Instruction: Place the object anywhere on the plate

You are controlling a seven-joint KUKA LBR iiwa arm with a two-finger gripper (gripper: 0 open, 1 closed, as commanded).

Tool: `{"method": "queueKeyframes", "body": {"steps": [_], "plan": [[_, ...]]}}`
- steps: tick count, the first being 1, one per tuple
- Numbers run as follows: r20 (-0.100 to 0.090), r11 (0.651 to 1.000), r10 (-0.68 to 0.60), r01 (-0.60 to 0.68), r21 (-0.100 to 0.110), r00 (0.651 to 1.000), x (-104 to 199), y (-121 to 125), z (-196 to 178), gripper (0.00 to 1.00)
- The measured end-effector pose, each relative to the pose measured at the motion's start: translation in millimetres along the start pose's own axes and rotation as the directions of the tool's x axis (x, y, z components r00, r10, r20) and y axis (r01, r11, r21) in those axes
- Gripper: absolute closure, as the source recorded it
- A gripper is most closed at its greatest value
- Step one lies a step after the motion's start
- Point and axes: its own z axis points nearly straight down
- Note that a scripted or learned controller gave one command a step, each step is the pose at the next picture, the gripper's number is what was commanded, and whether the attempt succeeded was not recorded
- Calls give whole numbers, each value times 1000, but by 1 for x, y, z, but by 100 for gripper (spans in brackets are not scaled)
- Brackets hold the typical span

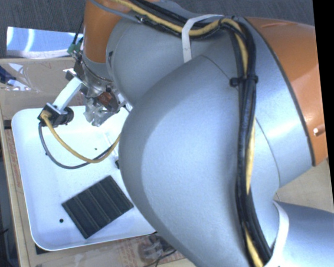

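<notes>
The gripper (100, 109) hangs over the white bin (39, 191), above the dark ribbed plate (97, 206); how its tool stands, I cannot tell.

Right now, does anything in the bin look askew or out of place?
The dark ribbed mat lies at a skew in the white bin, its edges angled to the walls. A yellow cable droops in a loop over the bin below the gripper. No spill or damage shows.

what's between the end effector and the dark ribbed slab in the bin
In the camera view, only bare white bin floor and a loop of yellow-and-black cable lie between the end effector and the dark ribbed slab.
</notes>
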Motion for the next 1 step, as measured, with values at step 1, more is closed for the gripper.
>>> {"method": "queueKeyframes", "body": {"steps": [1], "plan": [[-2, 998, -64, 64, 0, 998, 23, -6, -55, 100]]}}
